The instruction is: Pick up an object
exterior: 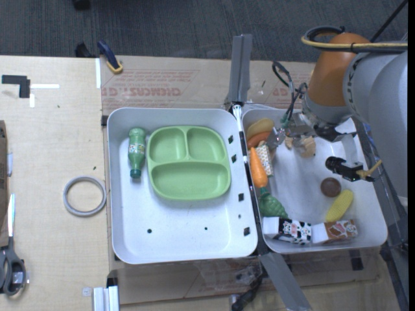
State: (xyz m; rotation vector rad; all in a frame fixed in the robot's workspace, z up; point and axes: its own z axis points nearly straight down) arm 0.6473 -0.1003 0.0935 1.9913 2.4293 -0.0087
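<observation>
The arm's jaws (290, 135) hang low over the far end of the right bin (369, 235); I cannot tell how they stand. A pale object (307, 146) lies just beside them. A carrot (258, 168) lies along that bin's left wall. The left bin (123, 238) holds a green plate (189, 161) and a green bottle (135, 151).

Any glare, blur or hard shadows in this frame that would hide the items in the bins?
Camera view: even, soft light with faint shadows; the green tray and bottle read sharply. The white bin walls look bright but not blown out. The small items near the tool are cluttered and too small to tell apart.
</observation>
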